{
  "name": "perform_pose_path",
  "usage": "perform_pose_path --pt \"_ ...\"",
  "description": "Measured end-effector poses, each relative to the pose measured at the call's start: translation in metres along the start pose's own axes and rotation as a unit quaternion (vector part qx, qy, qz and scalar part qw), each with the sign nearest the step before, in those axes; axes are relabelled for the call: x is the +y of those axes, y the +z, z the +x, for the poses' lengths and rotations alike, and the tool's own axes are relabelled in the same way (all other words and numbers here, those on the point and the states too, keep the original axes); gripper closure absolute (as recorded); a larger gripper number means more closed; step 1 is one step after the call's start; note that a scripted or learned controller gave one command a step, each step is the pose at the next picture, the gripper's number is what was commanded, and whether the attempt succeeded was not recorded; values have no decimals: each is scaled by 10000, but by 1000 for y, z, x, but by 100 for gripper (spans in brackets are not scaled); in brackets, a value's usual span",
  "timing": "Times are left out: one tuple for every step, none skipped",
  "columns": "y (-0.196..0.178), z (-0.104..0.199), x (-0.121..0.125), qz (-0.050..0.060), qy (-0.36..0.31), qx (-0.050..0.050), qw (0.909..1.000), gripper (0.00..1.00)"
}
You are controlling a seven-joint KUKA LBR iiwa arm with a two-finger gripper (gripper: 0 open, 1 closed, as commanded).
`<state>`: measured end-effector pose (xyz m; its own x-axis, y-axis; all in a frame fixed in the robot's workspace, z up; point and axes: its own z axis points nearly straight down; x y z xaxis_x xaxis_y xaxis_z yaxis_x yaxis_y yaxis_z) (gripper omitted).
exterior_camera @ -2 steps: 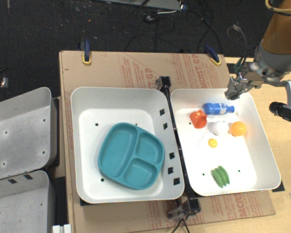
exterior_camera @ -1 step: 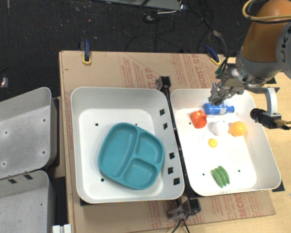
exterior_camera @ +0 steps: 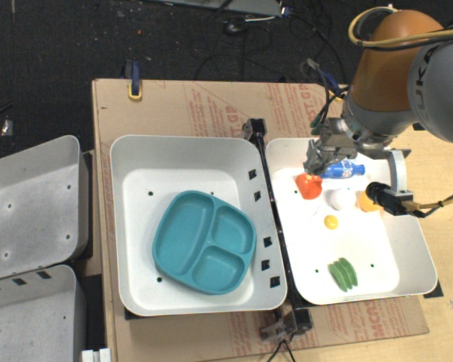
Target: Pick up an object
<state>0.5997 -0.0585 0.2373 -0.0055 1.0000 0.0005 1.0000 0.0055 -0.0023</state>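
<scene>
My gripper (exterior_camera: pixel 318 163) hangs over the back left part of the right bin (exterior_camera: pixel 408 266), just above a red-orange object (exterior_camera: pixel 309 186). A blue and white bottle-like object (exterior_camera: pixel 344 170) lies right beside the gripper, partly under the wrist. Nearby in the same bin are a white object (exterior_camera: pixel 337 198), an orange object (exterior_camera: pixel 368 201), a small yellow piece (exterior_camera: pixel 331 222) and a green object (exterior_camera: pixel 343 273) near the front. I see nothing lifted by the gripper.
The left bin (exterior_camera: pixel 136 164) holds a teal divided plate (exterior_camera: pixel 204 241). A black divider with clips (exterior_camera: pixel 266 202) runs between the bins. A black cable fitting (exterior_camera: pixel 389 198) from the arm hangs over the right bin. White trays (exterior_camera: pixel 30 194) sit at far left.
</scene>
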Motion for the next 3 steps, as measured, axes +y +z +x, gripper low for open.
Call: perform_pose_path --pt "-9 52 -8 -7 -10 5 10000 100" --pt "6 104 -23 4 -11 5 10000 100" --pt "2 154 -20 -18 -13 7 10000 100"
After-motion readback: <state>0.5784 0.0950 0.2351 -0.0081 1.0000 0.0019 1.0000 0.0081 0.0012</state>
